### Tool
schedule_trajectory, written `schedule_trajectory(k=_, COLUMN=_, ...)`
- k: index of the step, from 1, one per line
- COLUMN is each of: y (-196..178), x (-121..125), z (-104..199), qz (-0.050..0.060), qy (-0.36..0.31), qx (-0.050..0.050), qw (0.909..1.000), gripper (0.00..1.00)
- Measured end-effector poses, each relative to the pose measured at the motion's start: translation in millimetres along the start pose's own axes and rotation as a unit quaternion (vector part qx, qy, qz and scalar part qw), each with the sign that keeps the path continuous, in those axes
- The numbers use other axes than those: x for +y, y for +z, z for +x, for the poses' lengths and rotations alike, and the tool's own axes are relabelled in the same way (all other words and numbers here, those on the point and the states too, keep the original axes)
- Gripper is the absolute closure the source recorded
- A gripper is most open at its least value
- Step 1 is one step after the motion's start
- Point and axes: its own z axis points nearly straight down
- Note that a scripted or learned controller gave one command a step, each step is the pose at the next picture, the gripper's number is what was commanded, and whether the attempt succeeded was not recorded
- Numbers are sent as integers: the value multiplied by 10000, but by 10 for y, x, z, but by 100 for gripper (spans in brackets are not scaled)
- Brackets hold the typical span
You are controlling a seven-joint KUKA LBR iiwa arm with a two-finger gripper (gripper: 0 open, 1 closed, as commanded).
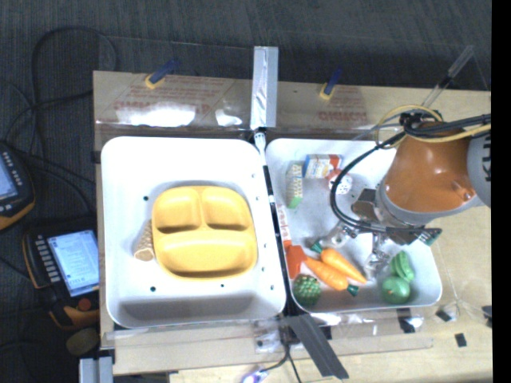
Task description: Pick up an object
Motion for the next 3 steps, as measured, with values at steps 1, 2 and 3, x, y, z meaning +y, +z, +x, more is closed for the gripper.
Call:
schedule_trajectory(k=1, y=-12, x=391, z=61, qz=33, qy=-46, qx=-15, qw=10000, gripper=0)
schedule_trajectory(k=2, y=10, x=-441, z=-159, qz=6, qy=-725, qx=-15, qw=9974, gripper=0)
schedule_trajectory(k=3, y=-7, x=255, z=301, qz=11, qy=-755, qx=-6, qw=9971, gripper=0)
